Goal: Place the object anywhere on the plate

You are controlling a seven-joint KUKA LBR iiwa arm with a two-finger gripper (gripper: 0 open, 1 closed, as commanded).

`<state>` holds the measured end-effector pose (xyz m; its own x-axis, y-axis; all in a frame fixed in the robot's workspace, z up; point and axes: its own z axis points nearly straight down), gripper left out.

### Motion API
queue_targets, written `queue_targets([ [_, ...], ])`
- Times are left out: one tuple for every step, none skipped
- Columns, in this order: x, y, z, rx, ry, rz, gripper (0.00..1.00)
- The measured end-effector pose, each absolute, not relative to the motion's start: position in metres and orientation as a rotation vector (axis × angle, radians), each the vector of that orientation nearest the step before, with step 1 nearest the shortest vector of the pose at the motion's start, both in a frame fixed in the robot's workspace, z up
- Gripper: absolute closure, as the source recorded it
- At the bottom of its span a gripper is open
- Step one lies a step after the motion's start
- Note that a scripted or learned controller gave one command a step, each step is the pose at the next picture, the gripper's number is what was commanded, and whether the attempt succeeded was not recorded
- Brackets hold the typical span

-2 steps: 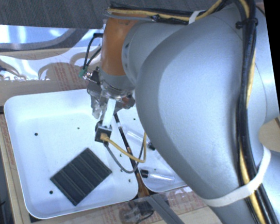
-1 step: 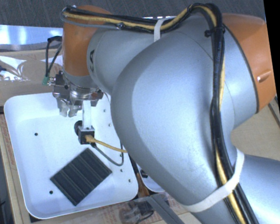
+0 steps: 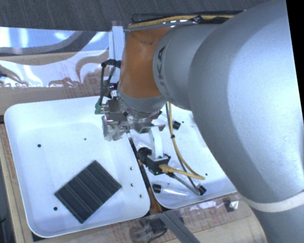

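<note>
The gripper point(image 3: 117, 126) hangs by the left bin's point(image 3: 39, 123) right rim, open or shut I can't tell; slab point(image 3: 88, 191) lies flat nearer the front, likely stiff, light, pinch across its edges

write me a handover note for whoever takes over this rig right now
Gripper: over the right edge of the left bin, towards the back. The view does not show whether it holds anything.
Plate: the dark ribbed plate lies flat at the front of the left bin, apart from the gripper, with nothing on it.
Right bin: a few small black pieces lie there, partly hidden by the arm.
Done: nothing placed yet.
Left: get the object onto the plate. First check what the gripper has, if anything.
</note>
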<state>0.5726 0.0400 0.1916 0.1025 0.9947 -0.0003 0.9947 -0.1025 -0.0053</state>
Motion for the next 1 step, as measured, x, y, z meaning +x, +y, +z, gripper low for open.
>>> queue_targets([
  [0.4757, 0.0937, 0.2687, -2.647, -1.687, 0.004, 1.00],
])
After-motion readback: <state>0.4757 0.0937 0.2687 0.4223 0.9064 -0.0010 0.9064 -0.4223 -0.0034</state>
